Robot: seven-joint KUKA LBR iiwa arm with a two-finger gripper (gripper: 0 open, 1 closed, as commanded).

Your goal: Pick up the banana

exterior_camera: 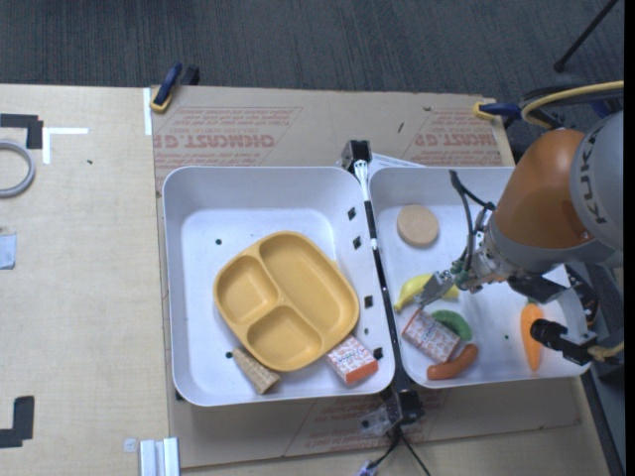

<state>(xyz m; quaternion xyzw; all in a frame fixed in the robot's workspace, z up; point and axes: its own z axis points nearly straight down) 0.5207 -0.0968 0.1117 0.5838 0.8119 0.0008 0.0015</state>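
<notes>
Two shallow white plastic bins sit side by side on a brown cardboard sheet (238, 132). The left bin (189, 266) holds a yellow three-compartment plastic tray (286, 298), set at a slant. Just beside the tray's lower edge lie a small tan cracker-like block (256, 371) and a small orange-and-white carton (352, 360). In the right bin (496, 360), a round tan biscuit-like disc (418, 225) lies near the top. Lower down are a red-and-white printed packet (430, 335), a green pepper-like piece (455, 322), a reddish sausage (451, 365) and an orange carrot (533, 335).

yellow banana (415, 290) (orange carrot (533, 336))
</notes>
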